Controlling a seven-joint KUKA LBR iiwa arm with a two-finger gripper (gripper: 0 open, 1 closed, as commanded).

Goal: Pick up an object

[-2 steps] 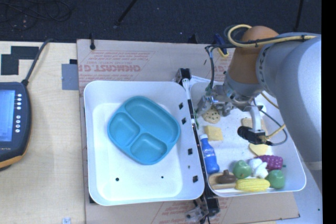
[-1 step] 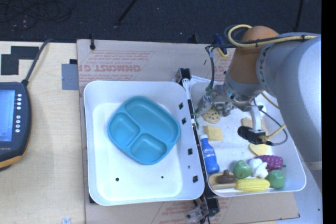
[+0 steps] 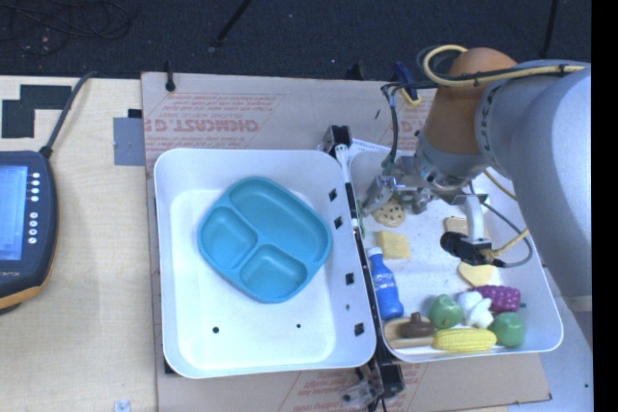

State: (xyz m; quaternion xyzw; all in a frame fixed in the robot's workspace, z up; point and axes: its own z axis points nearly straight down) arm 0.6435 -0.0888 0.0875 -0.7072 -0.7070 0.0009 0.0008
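Dark carpet with loose cables at the back, pale wooden bench [image 3: 77, 333] in front. At far left on the bench, black teach pendant with a lit screen [image 3: 19, 217], cut off by the frame edge. Next, brown cardboard sheet with red print [image 3: 241, 116], spread under both bins. On it, shallow white plastic left bin [image 3: 193, 352], holding one turquoise plastic plate with three compartments [image 3: 264, 238], lying flat near the middle and turned askew to the walls. Just beside it, wall against wall, shallow white plastic right bin [image 3: 425, 270]. Along its left wall, small blue plastic bottle with a white cap [image 3: 384, 285], lying lengthwise, cap toward the back. Behind the bottle, pale yellow square cheese slice [image 3: 392, 244]. Behind that, round tan cookie with dark spots [image 3: 389, 211], near the bin's back left corner. Just over the cookie, very close to it, metal gripper [image 3: 404, 193], pointing down. Cannot tell whether the claw stands apart or together, nor whether touching the cookie. Along the front wall, clustered together: flat brown piece [image 3: 415, 328], round green toy vegetable [image 3: 445, 312], yellow toy corn cob [image 3: 465, 340], small white piece [image 3: 473, 304], purple toy grape bunch [image 3: 497, 296], second round green piece [image 3: 509, 330]. Farthest right, grey robot arm [image 3: 541, 140] with its orange band [image 3: 463, 101], reaching in over the right bin.
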